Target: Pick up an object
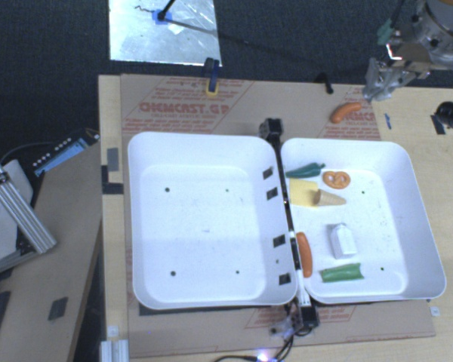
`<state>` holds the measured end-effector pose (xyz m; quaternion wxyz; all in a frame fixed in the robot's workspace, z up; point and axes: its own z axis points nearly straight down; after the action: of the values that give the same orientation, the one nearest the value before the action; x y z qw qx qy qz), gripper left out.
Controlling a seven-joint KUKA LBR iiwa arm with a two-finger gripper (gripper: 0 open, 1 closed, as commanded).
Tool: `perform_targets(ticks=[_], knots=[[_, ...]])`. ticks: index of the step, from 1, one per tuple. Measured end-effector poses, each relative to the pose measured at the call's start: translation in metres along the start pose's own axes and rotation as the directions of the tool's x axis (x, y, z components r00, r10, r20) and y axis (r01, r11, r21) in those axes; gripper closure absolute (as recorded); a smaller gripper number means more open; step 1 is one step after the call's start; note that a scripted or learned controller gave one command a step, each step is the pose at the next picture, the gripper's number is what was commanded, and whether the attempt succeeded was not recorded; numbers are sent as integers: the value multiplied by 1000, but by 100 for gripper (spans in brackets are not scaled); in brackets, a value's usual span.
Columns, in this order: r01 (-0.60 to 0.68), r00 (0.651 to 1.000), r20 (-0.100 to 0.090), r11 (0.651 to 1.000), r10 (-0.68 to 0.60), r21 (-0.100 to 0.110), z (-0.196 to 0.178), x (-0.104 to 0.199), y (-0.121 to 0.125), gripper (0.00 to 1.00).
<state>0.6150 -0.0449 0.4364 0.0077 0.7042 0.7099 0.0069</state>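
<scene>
**Ana:** Start at the business end. What is the gripper doing?

**Ben:** It hangs at the far right, past the back rim of the right bin, over the brown cardboard sheet. Open or closed? From up here I honestly cannot tell; it is one small grey blur.

**Ana:** And what is nearest to it?

**Ben:** An orange sausage-shaped piece lies on the cardboard just beside the gripper, a little nearer the camera and to its left. It is outside both bins. Whether the two touch, I cannot say.

**Ana:** What about inside the right bin?

**Ben:** It is a busy one! A green pepper sits by the divider at the back, with a pretzel next to it. In front of those, a yellow wedge sits against a tan cone. Further forward stands a small white carton, and an orange carrot-like piece lies along the divider. A flat green piece is near the front rim.

**Ana:** And moving outward?

**Ben:** The left bin sits hard against the right one. Behind it, a blue and yellow clamp grips the cardboard's far edge. Behind that, a shiny foil sheet lies on the dark floor.
</scene>
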Motion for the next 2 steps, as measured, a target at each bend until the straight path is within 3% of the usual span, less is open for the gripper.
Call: perform_targets(ticks=[1,2], knots=[[-8,1000,2,1000,8,10,-47,-30,55,100],[-13,1000,5,1000,13,12,-101,-111,53,100]])
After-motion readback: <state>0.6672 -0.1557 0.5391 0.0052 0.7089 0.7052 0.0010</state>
